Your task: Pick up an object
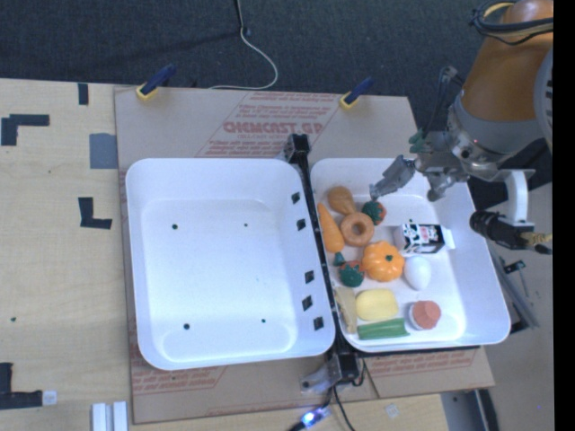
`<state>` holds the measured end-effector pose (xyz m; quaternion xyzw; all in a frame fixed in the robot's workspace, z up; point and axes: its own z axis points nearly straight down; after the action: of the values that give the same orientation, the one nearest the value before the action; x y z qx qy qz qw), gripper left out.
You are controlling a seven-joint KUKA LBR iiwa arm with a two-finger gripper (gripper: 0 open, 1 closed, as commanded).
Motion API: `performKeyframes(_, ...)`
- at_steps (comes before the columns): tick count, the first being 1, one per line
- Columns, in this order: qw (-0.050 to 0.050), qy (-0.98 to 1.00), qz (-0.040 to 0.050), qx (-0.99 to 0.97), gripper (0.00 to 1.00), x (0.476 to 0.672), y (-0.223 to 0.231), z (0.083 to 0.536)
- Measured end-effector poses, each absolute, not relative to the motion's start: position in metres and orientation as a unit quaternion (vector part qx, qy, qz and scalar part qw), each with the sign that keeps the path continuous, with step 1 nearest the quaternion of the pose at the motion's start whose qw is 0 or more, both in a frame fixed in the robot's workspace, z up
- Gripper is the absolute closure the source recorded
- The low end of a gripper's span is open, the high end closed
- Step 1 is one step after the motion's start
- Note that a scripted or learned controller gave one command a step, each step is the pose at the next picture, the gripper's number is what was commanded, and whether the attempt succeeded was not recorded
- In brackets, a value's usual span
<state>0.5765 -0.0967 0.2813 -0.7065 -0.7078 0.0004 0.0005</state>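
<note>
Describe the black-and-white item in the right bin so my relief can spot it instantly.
Start at the right bin, the one holding the toy food. Near its right wall, just right of the orange pumpkin, lies a small cow-patterned carton. It is the only black-and-white patterned piece among plain-coloured neighbours.

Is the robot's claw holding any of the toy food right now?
No, nothing is held. The gripper hangs open above the right bin, with no toy between its fingers. The toys, like the pumpkin, lie in the bin.
</note>
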Motion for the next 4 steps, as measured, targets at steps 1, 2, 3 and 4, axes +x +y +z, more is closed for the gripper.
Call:
performKeyframes(1, 0.003, -0.712, -0.0005, -0.702, 0.0, 0.543, 0.013, 0.289)
performKeyframes(2, 0.0, -0.71, -0.0022, -0.704, 0.0, 0.514, 0.066, 0.346)
performKeyframes(3, -0.007, -0.706, -0.0059, -0.708, 0.0, 0.543, -0.003, 0.544)
performKeyframes(4, -0.001, -0.708, 0.0007, -0.707, 1.0, 0.543, 0.0, 0.545)
